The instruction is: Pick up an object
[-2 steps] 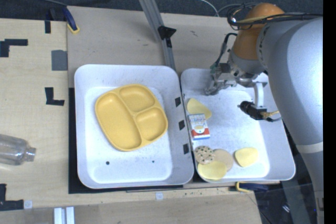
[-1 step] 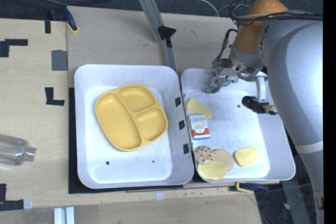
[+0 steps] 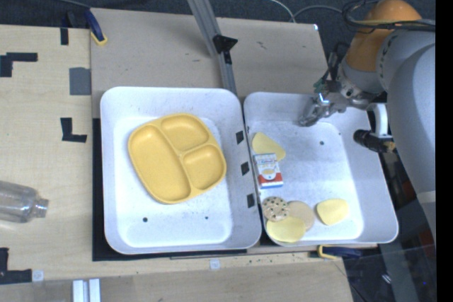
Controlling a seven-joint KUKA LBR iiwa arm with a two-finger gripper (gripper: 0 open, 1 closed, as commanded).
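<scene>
The gripper (image 3: pixel 309 117) hangs over the far right part of the right bin (image 3: pixel 368 173), near its back wall, and whether it is open or closed I cannot tell at this size; nothing is visibly held. Everything worth picking lies nearer the camera and to the left of it, lined up along the bin's left wall and front edge. Closest is the yellow wedge (image 3: pixel 267 146), down and left of the gripper with bare bin floor between them. Just beyond that, touching or nearly so, is the small carton (image 3: pixel 270 172), its long axis running roughly along the wall. Further toward the front sit the cookie (image 3: pixel 274 207), a tan disc (image 3: pixel 300 211), a pale yellow piece (image 3: pixel 285 229) and a yellow lump (image 3: pixel 332 211), well apart from the gripper. The yellow divided plate (image 3: pixel 177 156) sits in the left bin (image 3: pixel 120 173). My judgement: the coming move should carry the gripper left and toward the front
</scene>
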